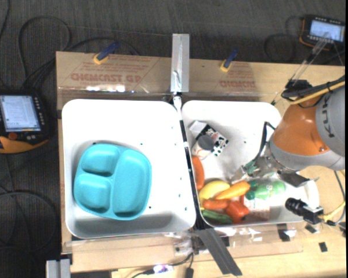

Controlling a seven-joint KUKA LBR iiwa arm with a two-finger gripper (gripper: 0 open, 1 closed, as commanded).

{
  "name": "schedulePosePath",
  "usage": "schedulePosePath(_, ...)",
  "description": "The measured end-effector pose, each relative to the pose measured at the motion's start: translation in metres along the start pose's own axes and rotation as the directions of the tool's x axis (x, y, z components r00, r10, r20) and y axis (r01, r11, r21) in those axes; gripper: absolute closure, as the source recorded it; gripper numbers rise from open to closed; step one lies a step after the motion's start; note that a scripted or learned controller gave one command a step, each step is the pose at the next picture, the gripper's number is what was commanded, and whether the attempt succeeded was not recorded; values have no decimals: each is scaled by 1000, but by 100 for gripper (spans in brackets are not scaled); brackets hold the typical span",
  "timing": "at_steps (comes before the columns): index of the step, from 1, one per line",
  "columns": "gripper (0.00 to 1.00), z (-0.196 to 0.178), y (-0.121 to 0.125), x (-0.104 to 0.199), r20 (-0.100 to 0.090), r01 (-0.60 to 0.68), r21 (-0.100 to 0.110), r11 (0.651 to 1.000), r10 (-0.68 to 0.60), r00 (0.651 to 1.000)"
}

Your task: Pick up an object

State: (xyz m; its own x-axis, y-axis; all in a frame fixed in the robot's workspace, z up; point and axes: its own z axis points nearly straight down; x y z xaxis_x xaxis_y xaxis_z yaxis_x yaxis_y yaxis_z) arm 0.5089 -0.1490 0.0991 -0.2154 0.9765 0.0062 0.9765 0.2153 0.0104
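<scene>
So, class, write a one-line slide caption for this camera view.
KUKA arm reaches into the right bin above piled toy food; blue divided plate in the left bin.

Two white bins (162, 106) side by side on a wooden bench (133, 74). In the left one, a turquoise divided plate (112, 181) (three compartments). Left of the bench, a handheld pendant (15, 119) with lit screen, on dark carpet (46, 16).

Grey rounded arm (339, 126), broad orange band, black cable, dark lettering on casing
</scene>
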Motion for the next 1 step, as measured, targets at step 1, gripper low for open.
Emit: schedulePosePath(1,100,7,-4,26,19,322,-1,947,-321,947)
